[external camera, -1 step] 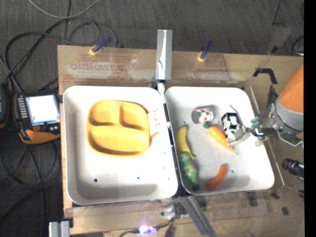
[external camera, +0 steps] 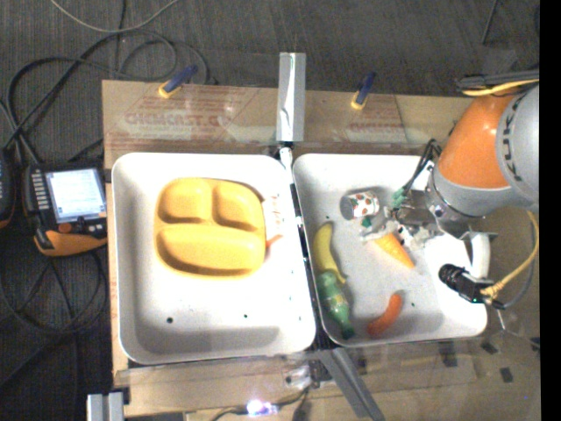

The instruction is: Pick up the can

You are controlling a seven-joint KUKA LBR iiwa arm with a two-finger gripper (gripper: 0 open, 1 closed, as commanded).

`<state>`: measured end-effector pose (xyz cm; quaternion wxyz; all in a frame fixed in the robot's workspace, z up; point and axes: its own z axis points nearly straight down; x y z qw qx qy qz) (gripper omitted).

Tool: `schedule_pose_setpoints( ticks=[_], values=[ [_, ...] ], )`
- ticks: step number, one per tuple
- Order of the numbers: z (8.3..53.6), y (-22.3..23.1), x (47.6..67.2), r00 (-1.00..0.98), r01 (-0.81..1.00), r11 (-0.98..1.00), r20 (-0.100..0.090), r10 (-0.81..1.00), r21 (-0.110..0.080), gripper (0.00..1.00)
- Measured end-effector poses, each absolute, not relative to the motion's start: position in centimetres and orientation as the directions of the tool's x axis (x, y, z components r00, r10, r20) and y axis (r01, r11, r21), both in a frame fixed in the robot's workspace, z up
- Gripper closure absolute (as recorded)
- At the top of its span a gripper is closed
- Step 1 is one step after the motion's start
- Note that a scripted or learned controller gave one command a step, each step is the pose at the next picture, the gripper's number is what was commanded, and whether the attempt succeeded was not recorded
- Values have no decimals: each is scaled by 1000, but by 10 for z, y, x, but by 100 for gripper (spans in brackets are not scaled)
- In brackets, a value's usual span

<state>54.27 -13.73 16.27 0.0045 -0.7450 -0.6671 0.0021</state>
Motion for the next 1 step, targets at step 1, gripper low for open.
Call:
schedule_pose_setpoints(
  ticks=[1],
  values=[
    [145,-120,664,161,987,-161,-4,987,-9,0]
  ],
)
